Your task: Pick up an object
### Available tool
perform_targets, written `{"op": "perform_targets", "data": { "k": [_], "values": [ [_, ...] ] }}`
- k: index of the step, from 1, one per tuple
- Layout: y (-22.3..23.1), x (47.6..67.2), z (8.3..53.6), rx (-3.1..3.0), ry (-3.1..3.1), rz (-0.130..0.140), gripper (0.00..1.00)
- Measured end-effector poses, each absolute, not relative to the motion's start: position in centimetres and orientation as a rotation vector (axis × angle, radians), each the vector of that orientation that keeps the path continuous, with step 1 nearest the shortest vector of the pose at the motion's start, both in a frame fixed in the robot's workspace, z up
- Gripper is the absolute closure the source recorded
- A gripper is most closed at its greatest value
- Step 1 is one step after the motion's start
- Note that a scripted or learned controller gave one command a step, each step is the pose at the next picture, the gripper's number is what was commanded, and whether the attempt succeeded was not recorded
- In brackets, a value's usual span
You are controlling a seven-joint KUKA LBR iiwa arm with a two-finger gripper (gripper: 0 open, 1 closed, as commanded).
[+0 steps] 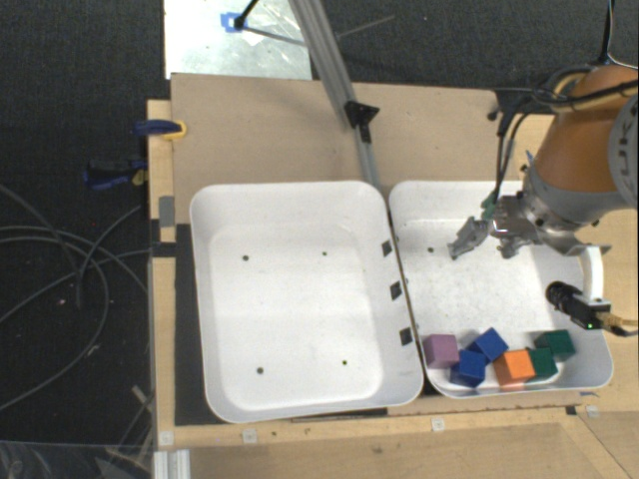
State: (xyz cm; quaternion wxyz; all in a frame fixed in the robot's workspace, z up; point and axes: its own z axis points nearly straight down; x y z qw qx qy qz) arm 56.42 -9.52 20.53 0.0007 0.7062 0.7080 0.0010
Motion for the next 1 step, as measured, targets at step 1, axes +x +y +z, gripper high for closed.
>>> {"op": "perform_targets", "data": {
  "k": [1],
  "values": [
    [-6.91, 52.72, 28.07, 2.207, 2.227, 0.010, 0.00]
  ]
}}
